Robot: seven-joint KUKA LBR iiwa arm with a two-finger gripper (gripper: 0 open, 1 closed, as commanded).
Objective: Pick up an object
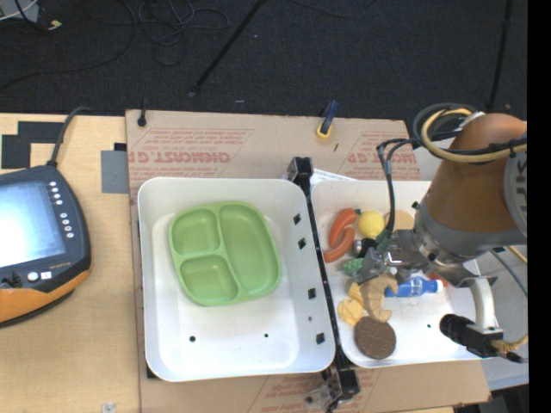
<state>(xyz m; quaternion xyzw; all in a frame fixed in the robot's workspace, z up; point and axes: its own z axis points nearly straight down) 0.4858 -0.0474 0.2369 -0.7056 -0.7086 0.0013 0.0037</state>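
Observation:
The right bin (pixel 430 334) holds a small heap of toys. An orange-red carrot-like piece (pixel 341 231) lies at the back left, with a yellow ball (pixel 371 224) beside it. A green toy (pixel 355 268) sits just under my gripper (pixel 377 263), which hangs low over the heap's middle. A blue bottle (pixel 413 288) lies on its side to the gripper's right. Tan pieces (pixel 362 304) and a brown round disc (pixel 375 337) lie nearer the front. Nothing visibly hangs from the gripper.
The left bin (pixel 172 334) carries a green divided plate (pixel 224 252). A black divider (pixel 314 274) with clips separates the bins. A handheld pendant with a screen (pixel 34 239) rests on the bench at far left. The arm's orange band (pixel 473 179) looms over the right bin's back right.

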